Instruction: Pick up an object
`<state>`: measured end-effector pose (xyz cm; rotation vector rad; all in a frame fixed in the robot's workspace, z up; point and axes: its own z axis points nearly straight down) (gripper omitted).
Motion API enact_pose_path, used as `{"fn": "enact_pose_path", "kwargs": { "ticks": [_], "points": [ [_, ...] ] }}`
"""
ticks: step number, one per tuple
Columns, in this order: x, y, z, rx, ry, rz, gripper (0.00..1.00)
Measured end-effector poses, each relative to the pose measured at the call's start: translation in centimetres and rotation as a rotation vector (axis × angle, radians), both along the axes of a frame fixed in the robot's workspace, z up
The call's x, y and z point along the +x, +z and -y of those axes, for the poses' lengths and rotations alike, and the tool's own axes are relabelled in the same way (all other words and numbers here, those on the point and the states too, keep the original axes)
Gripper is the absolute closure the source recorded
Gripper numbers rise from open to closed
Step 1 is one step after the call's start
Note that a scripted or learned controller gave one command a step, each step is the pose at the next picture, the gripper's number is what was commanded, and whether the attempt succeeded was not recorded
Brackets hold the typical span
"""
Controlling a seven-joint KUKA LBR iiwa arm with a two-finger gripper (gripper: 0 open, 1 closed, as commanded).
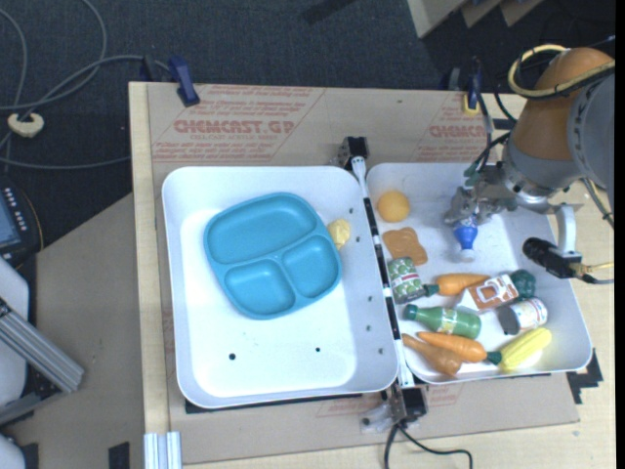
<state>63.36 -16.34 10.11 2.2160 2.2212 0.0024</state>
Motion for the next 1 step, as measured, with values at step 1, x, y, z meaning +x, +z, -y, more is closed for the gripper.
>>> {"fn": "enact_pose_path", "kwargs": {
  "ticks": [1],
  "points": [
    [0.36, 6.32, -5.93, 0.003, 0.005, 0.004, 1.0]
  ]
}}
